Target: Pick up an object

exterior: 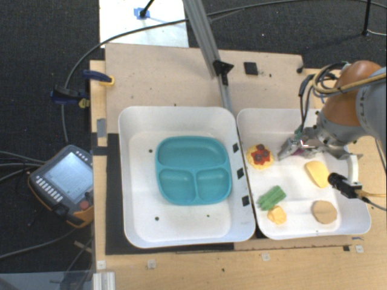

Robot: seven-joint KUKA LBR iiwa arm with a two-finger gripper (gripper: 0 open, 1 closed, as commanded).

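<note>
At the right of the frame the arm (354, 104) reaches into the right bin (266, 122), its claw (291, 147) low over the bin floor just right of a small pizza toy (260, 156). Further down lie a yellow wedge (317, 173), a green piece (271, 196), a small yellow piece (277, 214) and a tan round (325, 211). In the left bin (139, 162) sits a teal divided tray (193, 169).

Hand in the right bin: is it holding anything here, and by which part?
Nothing is held. The hand hangs over bare floor of the right bin, beside the pizza toy, with no item between its fingers.
</note>
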